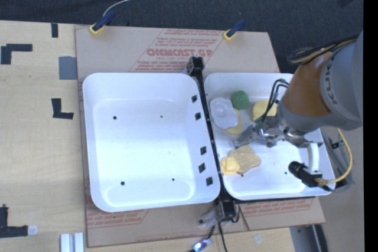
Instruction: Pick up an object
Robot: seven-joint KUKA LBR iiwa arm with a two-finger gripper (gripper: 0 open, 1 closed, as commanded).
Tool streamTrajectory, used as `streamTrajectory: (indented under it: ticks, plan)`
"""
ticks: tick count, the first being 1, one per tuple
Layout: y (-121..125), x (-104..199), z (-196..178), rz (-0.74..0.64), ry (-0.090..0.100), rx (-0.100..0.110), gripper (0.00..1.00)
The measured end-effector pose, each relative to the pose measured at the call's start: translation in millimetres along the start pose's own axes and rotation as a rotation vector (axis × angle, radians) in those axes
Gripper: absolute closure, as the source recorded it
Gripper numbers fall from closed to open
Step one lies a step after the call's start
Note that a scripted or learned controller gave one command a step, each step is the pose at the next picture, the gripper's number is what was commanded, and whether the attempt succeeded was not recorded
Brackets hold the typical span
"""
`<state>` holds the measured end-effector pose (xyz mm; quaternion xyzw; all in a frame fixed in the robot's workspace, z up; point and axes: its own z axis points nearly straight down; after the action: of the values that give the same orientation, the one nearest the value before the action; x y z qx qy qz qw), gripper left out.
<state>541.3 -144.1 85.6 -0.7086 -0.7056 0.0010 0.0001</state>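
Objects for picking: five small pieces, all lying in the left half of the right bin [277,187].

Starting at the left edge: pale wooden bench [29,144] with black tape marks [59,108]. Next, a brown cardboard sheet [177,50] with red print, gripped at its far edge by two blue-and-yellow clamps [101,22] and spread under both bins. Then the left bin [94,127], white and shallow, with small dark dots on its floor. Meets the right bin along a shared edge lined with black clips [204,150].

Past that edge, inside the right bin: a clear, pale cup-like piece [221,110] closest to the far left corner, touching a small yellow bit [236,126] on its near side. Just right of it and farther back, a green round piece [240,99]. Right again, a yellow piece [261,109], partly crossed by a black cable. Nearer the camera, a tan crumpled lump [243,160], yellow at its left end, lying apart from the rest.

Gripper [251,136] low over the bin floor, between the far cluster and the tan lump, close to the small yellow bit. Impossible to tell whether apart, together, or clamped on anything. Behind it to the right, the arm [331,91]: orange band, then grey, reaching across the bin's right wall.
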Motion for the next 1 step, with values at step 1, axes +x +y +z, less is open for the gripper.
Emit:
streamTrajectory:
  ticks: [1]
  plan:
    - [-46.6,14.8,0.0,-0.005,0.000,-0.002,0.00]
